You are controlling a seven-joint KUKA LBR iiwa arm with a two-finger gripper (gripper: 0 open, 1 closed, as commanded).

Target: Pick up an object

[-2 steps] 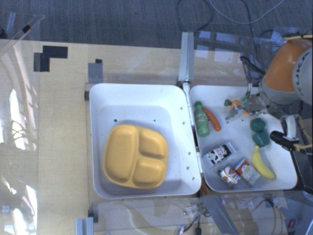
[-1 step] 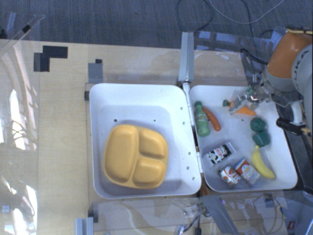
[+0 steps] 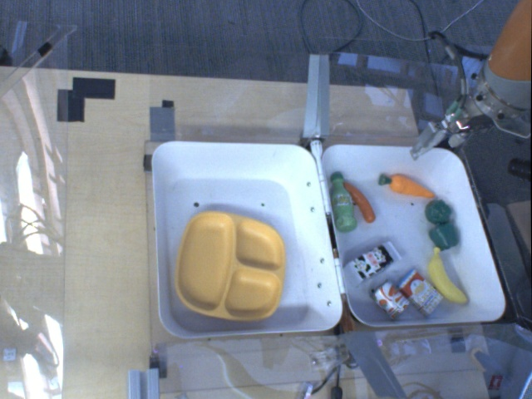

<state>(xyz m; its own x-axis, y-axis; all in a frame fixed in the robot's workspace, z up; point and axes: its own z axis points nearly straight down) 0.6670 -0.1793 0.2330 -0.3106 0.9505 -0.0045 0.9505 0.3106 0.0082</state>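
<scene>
The right bin [image 3: 478, 214] holds several small items: a green bottle [image 3: 341, 199] beside a red-orange sausage shape [image 3: 360, 202], a carrot [image 3: 407, 186], two dark green vegetables [image 3: 440, 223], a banana [image 3: 445, 277], a black-and-white carton [image 3: 371, 262] and two small juice cartons [image 3: 407, 295]. My gripper [image 3: 428, 142] hangs over the far rim of the right bin, up and to the right of the carrot. It is above the items and touches none of them. Nothing shows in its grasp.
The left bin [image 3: 166, 223] holds a yellow divided plate [image 3: 231, 264] toward its front. A metal post [image 3: 316, 98] stands between the bins at the back. Cables [image 3: 366, 15] loop on the floor beyond the bench.
</scene>
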